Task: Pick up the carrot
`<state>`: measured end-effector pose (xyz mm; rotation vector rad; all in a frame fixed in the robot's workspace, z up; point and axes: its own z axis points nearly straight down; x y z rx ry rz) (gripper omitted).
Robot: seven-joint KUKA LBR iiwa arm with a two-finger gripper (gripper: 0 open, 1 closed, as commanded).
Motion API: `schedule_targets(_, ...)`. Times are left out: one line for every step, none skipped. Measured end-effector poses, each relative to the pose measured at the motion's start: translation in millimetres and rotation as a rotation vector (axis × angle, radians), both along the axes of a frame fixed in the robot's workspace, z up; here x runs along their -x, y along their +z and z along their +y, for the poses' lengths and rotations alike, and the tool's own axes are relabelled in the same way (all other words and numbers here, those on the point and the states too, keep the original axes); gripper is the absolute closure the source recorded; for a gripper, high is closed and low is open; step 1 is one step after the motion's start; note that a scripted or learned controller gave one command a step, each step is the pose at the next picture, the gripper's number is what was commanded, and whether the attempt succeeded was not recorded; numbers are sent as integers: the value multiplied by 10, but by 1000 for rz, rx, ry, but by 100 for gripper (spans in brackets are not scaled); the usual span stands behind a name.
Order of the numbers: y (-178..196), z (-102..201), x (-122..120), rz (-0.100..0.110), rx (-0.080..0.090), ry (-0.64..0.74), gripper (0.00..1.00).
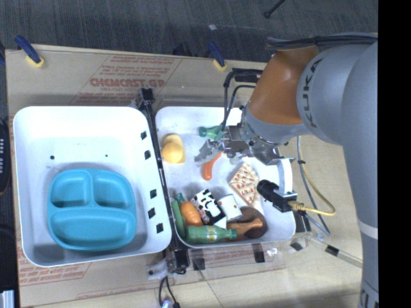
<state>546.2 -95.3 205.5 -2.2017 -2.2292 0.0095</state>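
A small orange carrot (210,167) lies tilted in the right bin (186,117), near its middle. Its upper end runs under the tip of my gripper (216,149), which hangs directly over it. The gripper's body hides where they meet, so I cannot tell whether the carrot is touched or held. A second orange, carrot-like piece (191,213) with a green end lies in the pile at the bin's front left. The grey arm with its orange band (282,88) reaches in from the right.
A yellow lemon-shaped toy (172,148) sits left of the gripper. A waffle piece (244,179), a black-and-white toy (205,203), a green bottle (210,235) and a brown item (250,223) crowd the bin's front. The left bin (38,127) holds a blue divided tray (93,208).
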Motion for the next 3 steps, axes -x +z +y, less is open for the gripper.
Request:
schedule_targets(-1140,-11,511,-7,4,-45,0)
schedule_targets(-1135,-91,460,-4,2,-385,0)
schedule_targets(-1133,-134,674,-6,0,-512,0)
